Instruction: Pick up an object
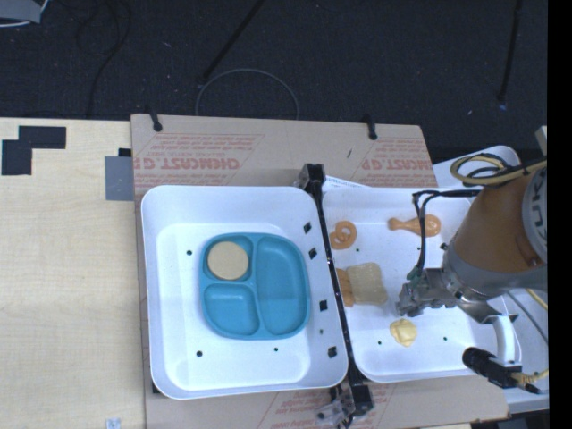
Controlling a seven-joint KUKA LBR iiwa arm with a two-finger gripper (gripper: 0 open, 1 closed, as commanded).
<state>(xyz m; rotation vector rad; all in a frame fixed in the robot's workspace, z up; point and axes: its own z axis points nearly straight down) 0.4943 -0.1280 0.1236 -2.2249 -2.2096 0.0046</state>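
Gripper low in right bin, between bread slice and small yellow food piece; near both, contact not discernible. Finger state: cannot tell. Pretzel and tan drumstick-shaped piece lie farther back in same bin. Left bin holds blue divided tray with round cracker in its upper-left compartment.

blue divided tray with a tan disc in left bin.
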